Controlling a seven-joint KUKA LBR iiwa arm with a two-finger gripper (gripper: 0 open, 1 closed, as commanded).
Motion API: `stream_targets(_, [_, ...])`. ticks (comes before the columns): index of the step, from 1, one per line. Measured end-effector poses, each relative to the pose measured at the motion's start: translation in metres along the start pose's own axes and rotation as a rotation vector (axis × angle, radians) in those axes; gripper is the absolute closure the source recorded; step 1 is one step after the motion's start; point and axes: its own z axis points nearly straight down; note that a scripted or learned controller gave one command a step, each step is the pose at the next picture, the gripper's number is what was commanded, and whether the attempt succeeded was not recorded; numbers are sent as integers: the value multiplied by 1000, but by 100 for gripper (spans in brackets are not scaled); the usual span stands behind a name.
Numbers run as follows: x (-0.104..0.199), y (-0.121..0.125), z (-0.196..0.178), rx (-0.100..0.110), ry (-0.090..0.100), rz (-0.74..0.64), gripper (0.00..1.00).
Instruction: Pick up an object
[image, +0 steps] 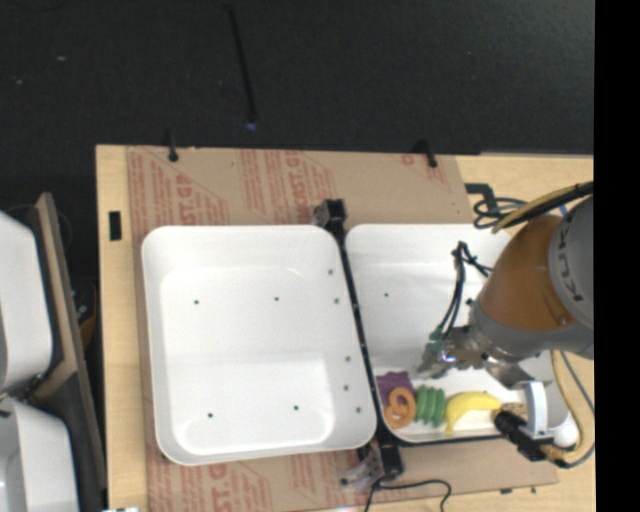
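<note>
**End effector low in the right bin, just above the toy cluster**

End effector (440, 362) sits in the lower right of the frame, inside the right bin (400, 250), under the arm's (530, 290) orange band. Tip is dark and small, partly masked by the wrist; whether it is spread or pressed together, cannot tell. Nothing visibly between its tips.

Objects are bunched along the right bin's lower edge:
- purple piece (393, 381), farthest left of the group, just below and left of the end effector
- orange ring (401, 407), below the purple piece, touching or overlapping it
- green ribbed piece (431, 404), right beside the ring, almost straight below the end effector
- banana (470, 407), right of the green piece, below and slightly right of the end effector

Left bin (240, 330) lies in the middle of the frame on the tabletop (250, 185).

Step, as judged: approach or descent toward a grasp, no pick yet made. Nearest candidates look like the purple piece and the green piece; contact with either cannot be confirmed.

Next move calls for: a short shift toward the lower edge to centre over one item, then closing on it alone. Items are crowded against each other and the bin wall, so a clean single grasp looks awkward; a nudge could scatter them.
</note>
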Motion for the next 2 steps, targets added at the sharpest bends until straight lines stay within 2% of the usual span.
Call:
stream_targets(1, [-1,0,-10,-1,0,1,100])
stream_targets(2, [52,77,-93,-6,1,-7,100])
